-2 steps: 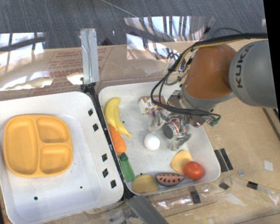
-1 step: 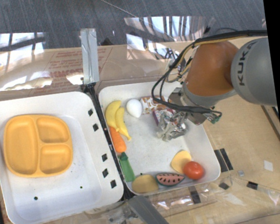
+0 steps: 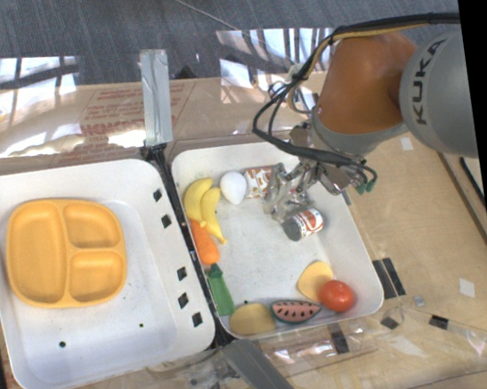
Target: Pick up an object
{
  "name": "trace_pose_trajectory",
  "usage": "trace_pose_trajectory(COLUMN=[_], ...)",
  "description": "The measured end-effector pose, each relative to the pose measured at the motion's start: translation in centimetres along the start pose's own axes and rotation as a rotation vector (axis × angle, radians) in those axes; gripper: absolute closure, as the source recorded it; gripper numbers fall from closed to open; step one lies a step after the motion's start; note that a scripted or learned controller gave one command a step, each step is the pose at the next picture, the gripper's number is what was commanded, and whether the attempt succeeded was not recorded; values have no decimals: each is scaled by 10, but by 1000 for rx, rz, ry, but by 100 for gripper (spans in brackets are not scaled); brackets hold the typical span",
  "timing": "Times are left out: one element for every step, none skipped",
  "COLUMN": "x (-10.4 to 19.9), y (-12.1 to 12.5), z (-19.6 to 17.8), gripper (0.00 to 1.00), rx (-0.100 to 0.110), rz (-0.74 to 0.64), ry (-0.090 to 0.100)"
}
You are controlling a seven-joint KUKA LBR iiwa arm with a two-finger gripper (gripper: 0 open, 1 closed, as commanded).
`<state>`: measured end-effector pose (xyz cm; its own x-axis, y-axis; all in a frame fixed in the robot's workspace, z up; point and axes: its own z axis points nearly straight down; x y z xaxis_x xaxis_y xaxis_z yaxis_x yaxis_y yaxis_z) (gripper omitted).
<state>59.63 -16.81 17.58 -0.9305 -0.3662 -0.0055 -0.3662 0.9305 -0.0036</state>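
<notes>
Your arm (image 3: pixel 430 82) enters from the right of the frame, its orange band in the upper right. The wrist bends down and leftward, placing the gripper (image 3: pixel 287 199) just right of centre.

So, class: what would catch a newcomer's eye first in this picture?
Probably the yellow divided tray, alone in the left bin. Next, the grey arm with its orange band, reaching from the right, its pincer low over a small can in the right bin, among toy foods such as a tomato.
</notes>
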Motion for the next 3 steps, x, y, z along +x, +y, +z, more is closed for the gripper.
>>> trace_pose_trajectory(x=[-63, -53, -64], y=[10, -24, -8], z=[-57, -107, -121], gripper=[100, 100, 100], rx=[0, 0, -1], rz=[-2, -256, -117], ry=[-1, 0, 1])
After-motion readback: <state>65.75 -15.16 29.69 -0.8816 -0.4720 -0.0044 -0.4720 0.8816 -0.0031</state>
